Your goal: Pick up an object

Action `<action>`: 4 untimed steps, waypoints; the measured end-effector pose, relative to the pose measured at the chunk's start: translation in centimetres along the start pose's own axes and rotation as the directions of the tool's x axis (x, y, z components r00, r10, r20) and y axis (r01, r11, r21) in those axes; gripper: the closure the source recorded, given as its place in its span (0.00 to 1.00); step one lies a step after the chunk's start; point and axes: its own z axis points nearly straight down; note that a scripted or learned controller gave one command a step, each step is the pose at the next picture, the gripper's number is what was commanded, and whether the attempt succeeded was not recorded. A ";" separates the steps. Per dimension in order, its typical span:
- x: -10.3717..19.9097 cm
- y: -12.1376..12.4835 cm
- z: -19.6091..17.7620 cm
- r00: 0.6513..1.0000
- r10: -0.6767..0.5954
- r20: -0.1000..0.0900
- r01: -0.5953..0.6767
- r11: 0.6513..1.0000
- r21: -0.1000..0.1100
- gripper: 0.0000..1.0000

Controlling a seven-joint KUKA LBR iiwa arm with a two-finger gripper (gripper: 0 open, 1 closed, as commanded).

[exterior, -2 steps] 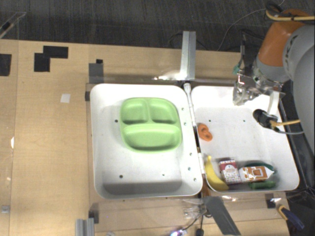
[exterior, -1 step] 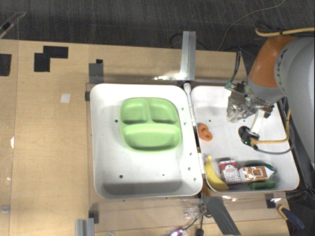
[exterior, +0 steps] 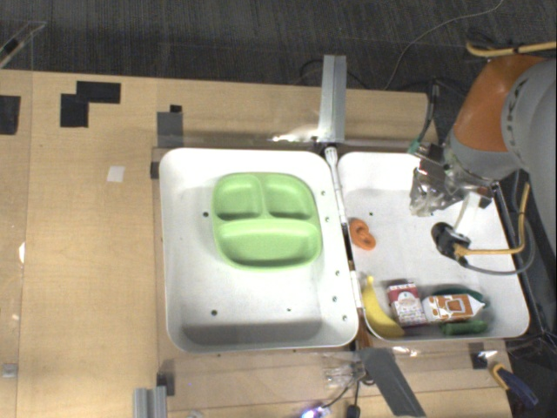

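Bright, even light from above, a little soft everywhere. Strong white glare on the two white bins point(exterior: 187, 233), washing out their floors and rims. Soft grey shadow along the near wall of the left bin, and a faint one under the green tray point(exterior: 264, 219). Slightly blurred overall, most at the gripper point(exterior: 432, 194). Dark, grainy carpet point(exterior: 218, 16) at top.

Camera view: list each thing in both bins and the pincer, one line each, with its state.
Green divided plate: upright, flat in the left bin, nothing in it.
Orange ring: lying by the right bin's left wall.
Banana: lying at the right bin's front left.
Red-and-white packet: lying flat beside the banana.
Brown carton: on its side.
Pincer: above the right bin, holding nothing visible.
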 end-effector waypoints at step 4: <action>1.1 1.4 -3.3 0.980 0.198 0.001 -0.198 0.980 0.001 1.00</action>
